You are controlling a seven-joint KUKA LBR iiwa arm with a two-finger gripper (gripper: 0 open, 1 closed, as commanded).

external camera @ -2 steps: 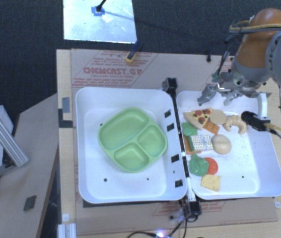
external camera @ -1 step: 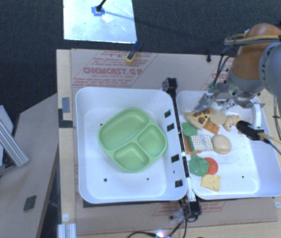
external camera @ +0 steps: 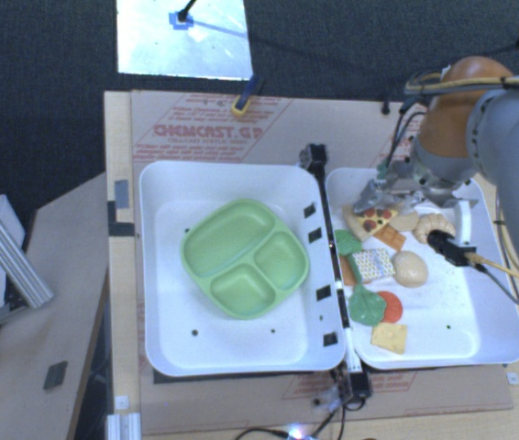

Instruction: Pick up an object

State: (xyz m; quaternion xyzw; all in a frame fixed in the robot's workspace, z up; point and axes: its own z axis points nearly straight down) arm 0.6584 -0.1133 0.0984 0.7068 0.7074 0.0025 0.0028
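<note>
Presently we record a green divided plate [external camera: 244, 258] alone in the left bin [external camera: 163, 337], while the right bin [external camera: 489, 337] holds toy foods: a pizza slice [external camera: 370, 220], a croissant [external camera: 436, 225], an egg [external camera: 410, 269], a cracker [external camera: 389, 337]. We note the gripper [external camera: 376, 195] low over the pizza slice at the bin's far end, the arm reaching in from the right; whether its fingers are spread or pressed together we cannot tell.

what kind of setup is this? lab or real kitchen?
Most likely a robotics lab bench, not a kitchen. The food in the right bin looks like toys, such as a pizza slice beside the gripper; the left bin holds a green divided plate, all on a cardboard sheet.
</note>
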